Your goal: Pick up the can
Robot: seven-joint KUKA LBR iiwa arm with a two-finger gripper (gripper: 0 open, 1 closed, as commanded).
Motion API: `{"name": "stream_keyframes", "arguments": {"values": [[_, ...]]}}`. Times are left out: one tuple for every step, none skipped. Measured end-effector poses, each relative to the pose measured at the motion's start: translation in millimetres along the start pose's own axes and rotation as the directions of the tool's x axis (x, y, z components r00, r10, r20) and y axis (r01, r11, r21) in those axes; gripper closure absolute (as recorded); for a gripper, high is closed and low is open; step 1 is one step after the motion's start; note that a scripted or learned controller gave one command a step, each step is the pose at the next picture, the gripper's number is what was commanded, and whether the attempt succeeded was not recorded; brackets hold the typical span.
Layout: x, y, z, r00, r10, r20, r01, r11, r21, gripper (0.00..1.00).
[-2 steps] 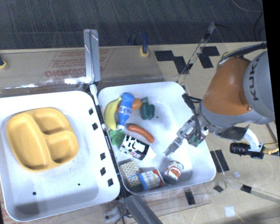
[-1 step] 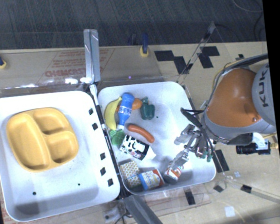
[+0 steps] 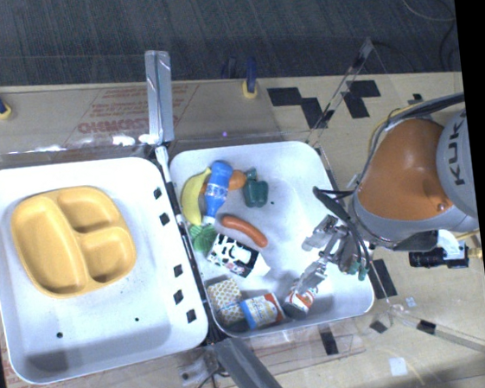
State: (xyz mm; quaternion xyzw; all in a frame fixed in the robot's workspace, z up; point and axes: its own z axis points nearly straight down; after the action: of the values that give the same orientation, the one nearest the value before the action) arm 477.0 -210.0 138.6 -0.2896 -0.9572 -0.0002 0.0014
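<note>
A small red and white can lies near the front right corner of the right bin. Beside it to the left lies a blue and white can-like container with an orange end. My gripper hangs over the bin's right side, open, with nothing between its fingers. Its lower finger ends just above the red and white can, while the upper finger points left over bare bin floor.
In the right bin are a banana, a blue bottle, a green pepper, a sausage, a black and white box and a checkered packet. A yellow divided tray lies in the left bin.
</note>
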Motion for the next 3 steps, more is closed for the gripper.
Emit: {"name": "stream_keyframes", "arguments": {"values": [[14.6, 26.9, 41.9, 0.999, 0.046, 0.011, -0.046, 0.999, -0.002, 0.00], [14.4, 27.6, 32.7, 0.999, 0.042, 0.010, -0.042, 0.999, -0.002, 1.00], [-62.0, 85.3, -83.9, 0.990, 0.139, 0.005, -0.139, 0.990, -0.001, 1.00]]}}
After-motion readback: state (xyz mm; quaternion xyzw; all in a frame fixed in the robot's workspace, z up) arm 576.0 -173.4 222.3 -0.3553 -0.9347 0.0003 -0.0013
